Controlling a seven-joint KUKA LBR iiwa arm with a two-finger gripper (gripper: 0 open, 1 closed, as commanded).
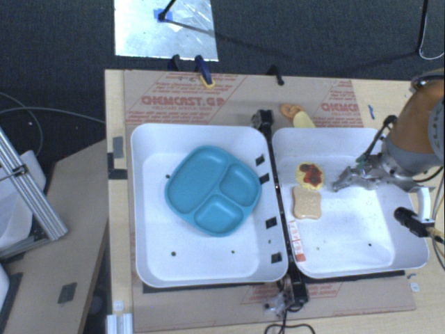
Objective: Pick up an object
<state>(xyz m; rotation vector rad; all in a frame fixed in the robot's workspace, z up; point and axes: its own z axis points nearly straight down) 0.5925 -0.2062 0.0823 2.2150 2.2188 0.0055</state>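
Now, approach phase.
Gripper (338,184): right bin (361,256), low, fingers look narrow, holding nothing.
Targets: pizza-like toy (310,175) & toast slice (306,203), bin's left side, touching.
Tip: open wider, center over one obj, descend straight.

The arm (425,127) is cut off by the right edge of the frame. The gripper (341,184), at right of centre, is too small to show how its fingers stand. At the left edge, a metal frame (24,186) runs out of view.
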